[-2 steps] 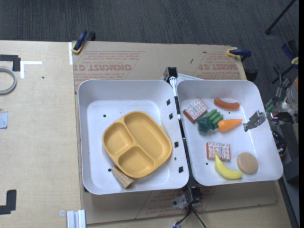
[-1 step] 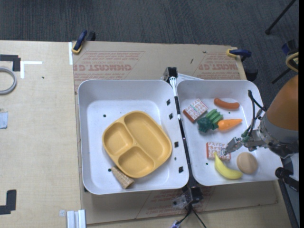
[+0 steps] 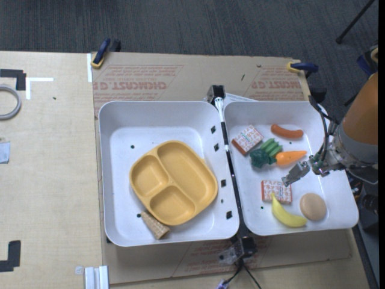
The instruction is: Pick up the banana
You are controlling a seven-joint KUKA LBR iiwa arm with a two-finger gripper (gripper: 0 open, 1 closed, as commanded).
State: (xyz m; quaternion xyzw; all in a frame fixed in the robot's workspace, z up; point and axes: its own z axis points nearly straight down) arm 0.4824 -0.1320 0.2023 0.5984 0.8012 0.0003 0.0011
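The yellow banana [image 3: 286, 213] lies near the front edge of the right bin [image 3: 337, 221], curving from beside a red-and-white box [image 3: 276, 191] toward a tan egg-shaped item [image 3: 313, 206]. My gripper [image 3: 296, 174] reaches in from the right and hangs over the middle of that bin. It is just behind the red-and-white box and a little behind the banana, apart from it. Nothing shows in its grasp.
The right bin also holds an orange carrot [image 3: 291, 158], green broccoli [image 3: 265, 152], a second red-and-white box [image 3: 247, 139] and a sausage [image 3: 287, 131]. In the left bin [image 3: 114, 161] sit a yellow divided plate [image 3: 173, 182] and a tan cracker [image 3: 155, 224].
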